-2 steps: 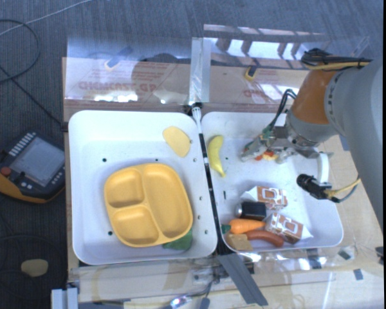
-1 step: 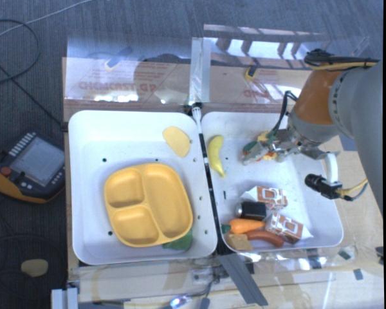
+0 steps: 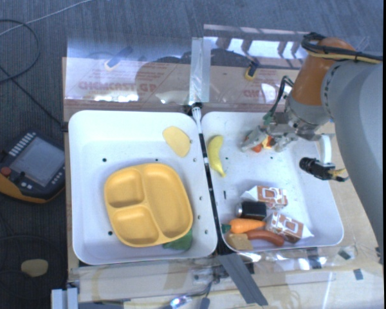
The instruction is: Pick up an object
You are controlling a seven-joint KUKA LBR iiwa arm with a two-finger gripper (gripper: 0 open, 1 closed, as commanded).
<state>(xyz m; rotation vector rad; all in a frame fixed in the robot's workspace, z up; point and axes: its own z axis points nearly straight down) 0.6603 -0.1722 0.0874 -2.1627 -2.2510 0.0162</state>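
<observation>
My gripper [image 3: 268, 138] is low in the far part of the right bin [image 3: 321, 201], reaching in from the right. A small orange-red thing [image 3: 268, 144] shows right at the gripper; whether it is held is unclear. A yellow banana [image 3: 215, 154] lies to the gripper's left, along the bin's left wall. Near the front of this bin lie an orange carrot [image 3: 248, 225], a reddish sausage [image 3: 267, 238], a black block [image 3: 252, 208], a tan piece [image 3: 240, 241] and a white packet with brown squares [image 3: 280, 212].
The left bin [image 3: 90, 140] holds a yellow divided plate [image 3: 148, 203], a pale yellow flat piece [image 3: 177, 140] at its far right, and a green thing [image 3: 178, 242] peeking from under the plate. A handheld control pendant [image 3: 26, 166] lies on the floor at left.
</observation>
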